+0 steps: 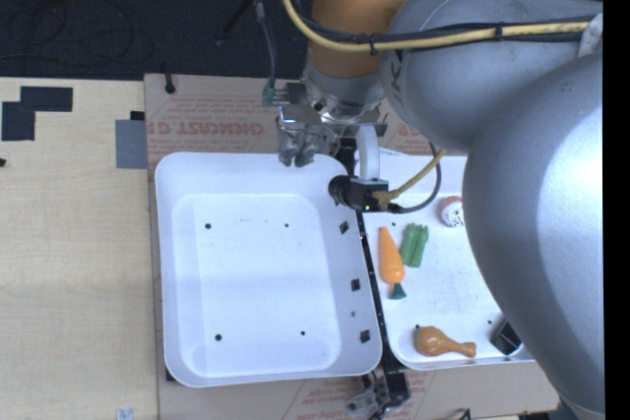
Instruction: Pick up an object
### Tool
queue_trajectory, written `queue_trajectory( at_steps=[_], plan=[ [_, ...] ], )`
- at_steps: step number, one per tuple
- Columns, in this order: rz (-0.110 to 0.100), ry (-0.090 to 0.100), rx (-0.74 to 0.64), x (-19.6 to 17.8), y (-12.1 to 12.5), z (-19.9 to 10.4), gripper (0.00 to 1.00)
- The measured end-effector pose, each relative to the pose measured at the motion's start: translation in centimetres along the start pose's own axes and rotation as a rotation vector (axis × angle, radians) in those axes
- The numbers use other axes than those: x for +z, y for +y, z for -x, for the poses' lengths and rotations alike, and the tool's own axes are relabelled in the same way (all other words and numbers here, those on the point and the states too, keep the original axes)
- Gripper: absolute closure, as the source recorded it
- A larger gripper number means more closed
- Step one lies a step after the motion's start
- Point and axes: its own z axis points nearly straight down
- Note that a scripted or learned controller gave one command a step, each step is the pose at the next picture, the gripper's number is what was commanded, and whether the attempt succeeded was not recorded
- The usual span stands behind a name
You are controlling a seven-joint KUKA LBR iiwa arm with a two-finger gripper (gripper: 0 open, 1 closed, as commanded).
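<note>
My gripper (300, 150) hangs over the far rim of the left white bin (169, 241), close to its back right corner. Nothing shows beneath it but the bin's white wall. The objects lie in the right bin (443, 295): an orange carrot (391, 256) with a green tip, a green ridged piece (414, 244) right beside it, a tan drumstick-shaped toy (441, 341) near the front rim, and a small white and red ball (452, 211) further back. The carrot is well to the right of and nearer than the gripper.
The big grey arm covers much of the right bin and the view's right side. A black item (505, 337) sits at the right bin's front, partly under the arm. A black divider strip (366, 261) runs between the bins. Light wooden bench (69, 261) lies to the left.
</note>
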Motion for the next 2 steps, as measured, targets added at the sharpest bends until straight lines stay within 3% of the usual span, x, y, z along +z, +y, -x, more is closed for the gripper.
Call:
queue_trajectory(
  at_steps=[1,2],
  plan=[
    [0.006,-0.001,0.003,-1.7,0.2,-6.5,1.00],
    [0.005,-0.003,0.005,-0.1,0.2,-10.3,1.00]
  ],
)
